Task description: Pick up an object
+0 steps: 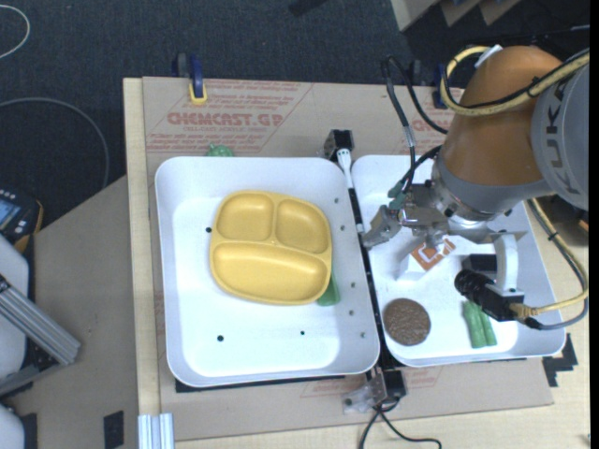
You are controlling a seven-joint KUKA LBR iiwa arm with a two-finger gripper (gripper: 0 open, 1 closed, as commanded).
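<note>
Jaws (412, 237) hang low over the right bin (538, 344), but the wrist's bulk hides whether they are open or closed, so I cannot tell; nothing shows between them; just beside them lies a small orange-and-white object (431, 253), probably the target since the arm is poised above it; nearer the camera from that object sits a brown disc (407, 320), and to its right a green piece (478, 326); well left of it, the left bin (187, 325) holds a yellow divided plate (271, 247), out of the arm's way.
</note>
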